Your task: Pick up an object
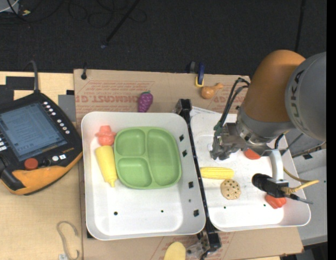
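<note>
Camera view, counting from where I'm standing:
- Two white bins are sitting side by side: left bin (135,221), right bin (249,215).
- The arm (276,96) is reaching in from the right, and the gripper (221,148) is hanging over the upper-left part of the right bin. I can't tell whether it is released or clenched.
- The right bin is holding four loose things:
  - One corn cob (216,173) is lying just below the gripper, apart from it.
  - One cookie (230,189) is lying just beside the cob's right end.
  - Two red-orange pieces are lying there too: one (252,155) right of the gripper, one (275,202) near the lower-right corner.
- The left bin is holding three things:
  - One green plate (147,158) with three compartments.
  - One yellow bottle (107,165) lying against the plate's left edge.
  - One red-pink toy (105,135) lying at the bottle's top end.
- Outside the bins:
  - One purple grape bunch (145,101) and one orange pear-like toy (210,91) are lying behind them.
  - One yellow thing (175,251) is showing at the bottom edge.
  - One teach pendant (32,137) is lying on the left with its screen lit, text too small to read.
- Writing: the cardboard sheet (114,93) under the bins is showing red print, which I'm not managing to read reliably.
</note>
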You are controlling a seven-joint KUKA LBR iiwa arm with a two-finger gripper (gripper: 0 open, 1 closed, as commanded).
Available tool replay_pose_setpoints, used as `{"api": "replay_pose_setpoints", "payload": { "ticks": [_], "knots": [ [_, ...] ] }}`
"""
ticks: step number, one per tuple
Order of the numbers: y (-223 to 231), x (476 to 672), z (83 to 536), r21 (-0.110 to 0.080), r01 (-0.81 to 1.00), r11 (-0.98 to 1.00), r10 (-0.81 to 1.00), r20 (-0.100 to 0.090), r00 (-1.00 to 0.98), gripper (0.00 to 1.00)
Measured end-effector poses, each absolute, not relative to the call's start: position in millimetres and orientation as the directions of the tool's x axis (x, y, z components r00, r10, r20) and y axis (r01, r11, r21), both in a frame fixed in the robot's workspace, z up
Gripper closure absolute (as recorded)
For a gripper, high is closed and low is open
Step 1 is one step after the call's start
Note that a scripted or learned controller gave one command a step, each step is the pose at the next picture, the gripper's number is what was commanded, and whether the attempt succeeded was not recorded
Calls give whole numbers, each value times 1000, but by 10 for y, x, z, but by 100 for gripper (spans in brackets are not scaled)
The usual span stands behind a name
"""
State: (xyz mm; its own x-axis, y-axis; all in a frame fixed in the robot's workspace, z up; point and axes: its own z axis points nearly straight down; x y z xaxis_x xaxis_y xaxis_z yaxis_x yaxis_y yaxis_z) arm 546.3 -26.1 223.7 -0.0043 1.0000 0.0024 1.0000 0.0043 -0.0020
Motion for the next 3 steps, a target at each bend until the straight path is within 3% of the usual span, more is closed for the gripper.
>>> {"api": "replay_pose_setpoints", "payload": {
  "ticks": [1,2,3],
  "knots": [
    [254,5733,2238,-1,1000,3,1000,2,-3,100],
    [130,5575,2244,-5,1000,-1,1000,0,1,100],
    [141,5696,2168,-2,1000,4,1000,-1,-4,100]
  ]
}}
